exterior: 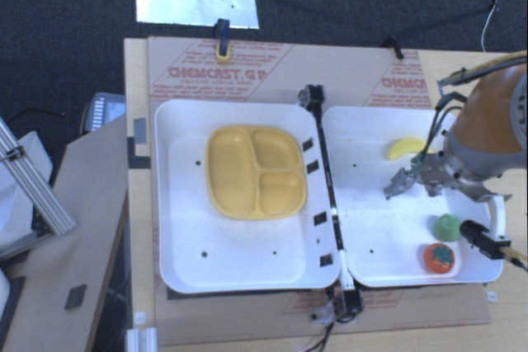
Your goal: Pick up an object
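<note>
Right bin (363, 260) on the bench | yellow banana (406, 148) at twelve o'clock, green ball (446, 227) and orange fruit (439, 257) at five | hand (406, 181) between them, grip state unreadable | fruit probably light, smooth; take banana across its middle.

bench (140, 202) carrying a printed sheet (280, 72), two white bins sitting on it: left bin (177, 260), right bin (363, 251), touching.
</note>
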Action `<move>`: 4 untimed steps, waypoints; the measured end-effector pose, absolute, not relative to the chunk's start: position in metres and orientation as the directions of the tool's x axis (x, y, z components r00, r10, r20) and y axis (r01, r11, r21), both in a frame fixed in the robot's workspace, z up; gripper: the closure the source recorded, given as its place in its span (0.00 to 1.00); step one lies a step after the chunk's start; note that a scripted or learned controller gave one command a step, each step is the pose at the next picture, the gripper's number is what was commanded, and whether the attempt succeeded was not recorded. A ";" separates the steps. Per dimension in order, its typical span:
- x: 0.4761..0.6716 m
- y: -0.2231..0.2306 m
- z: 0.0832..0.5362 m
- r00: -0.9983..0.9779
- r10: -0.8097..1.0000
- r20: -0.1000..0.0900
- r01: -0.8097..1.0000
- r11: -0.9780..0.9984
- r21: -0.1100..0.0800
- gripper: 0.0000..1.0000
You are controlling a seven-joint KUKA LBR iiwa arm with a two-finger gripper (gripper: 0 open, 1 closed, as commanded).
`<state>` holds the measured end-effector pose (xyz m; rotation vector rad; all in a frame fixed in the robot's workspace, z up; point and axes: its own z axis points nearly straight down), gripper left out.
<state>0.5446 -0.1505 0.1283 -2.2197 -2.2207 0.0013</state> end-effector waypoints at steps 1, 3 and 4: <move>0.546 -0.151 0.141 0.000 1.000 -0.001 1.000 0.000 0.003 1.00; 0.540 -0.158 0.263 -0.004 1.000 -0.002 1.000 0.004 0.008 1.00; 0.541 -0.158 0.270 -0.004 1.000 -0.001 1.000 0.004 0.003 1.00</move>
